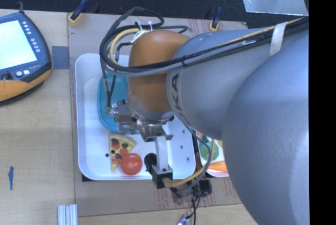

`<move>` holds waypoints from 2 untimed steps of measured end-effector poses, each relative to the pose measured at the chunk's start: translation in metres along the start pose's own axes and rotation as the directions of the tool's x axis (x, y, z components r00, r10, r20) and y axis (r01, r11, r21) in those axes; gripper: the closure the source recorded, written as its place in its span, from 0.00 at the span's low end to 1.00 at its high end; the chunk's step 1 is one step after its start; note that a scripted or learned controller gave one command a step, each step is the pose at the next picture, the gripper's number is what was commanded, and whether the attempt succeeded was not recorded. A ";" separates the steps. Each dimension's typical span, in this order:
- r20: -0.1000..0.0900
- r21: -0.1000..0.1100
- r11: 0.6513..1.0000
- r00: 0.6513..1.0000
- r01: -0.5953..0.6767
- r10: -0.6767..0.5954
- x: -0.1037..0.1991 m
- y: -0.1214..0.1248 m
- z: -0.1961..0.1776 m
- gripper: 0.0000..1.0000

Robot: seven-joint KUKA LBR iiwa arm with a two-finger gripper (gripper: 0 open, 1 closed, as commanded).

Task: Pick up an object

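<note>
My gripper (138, 127) sits low over the left bin (86, 113), mostly hidden under the wrist, so I cannot tell whether it is spread or closed. Just beside it a toy pizza slice (118, 148) and a red tomato (131, 164) lie touching, near a blue dish (110, 108).

Bright, even overhead light, soft shadow beneath the arm (247, 113), washed-out white bin (86, 124), slightly soft focus.

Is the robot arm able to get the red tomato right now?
Probably yes. The tomato lies uncovered near the front edge of the left bin, right next to the pizza slice. The arm hangs over the same bin, close by, so a short move should bring it there.
</note>
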State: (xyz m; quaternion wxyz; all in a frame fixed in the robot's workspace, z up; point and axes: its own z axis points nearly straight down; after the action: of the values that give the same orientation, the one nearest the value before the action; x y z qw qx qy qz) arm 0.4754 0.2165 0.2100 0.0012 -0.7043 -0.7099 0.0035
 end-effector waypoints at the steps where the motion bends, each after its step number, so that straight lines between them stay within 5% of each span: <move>1: 0.000 -0.001 1.000 1.000 -0.001 0.001 0.000 0.000 0.000 0.00; 2: -0.004 -0.005 1.000 1.000 -0.002 0.002 -0.002 0.109 -0.237 0.00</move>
State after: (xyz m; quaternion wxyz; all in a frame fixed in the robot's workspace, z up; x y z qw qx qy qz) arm 0.5860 0.2167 0.4458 0.0007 -0.7049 -0.7093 0.0004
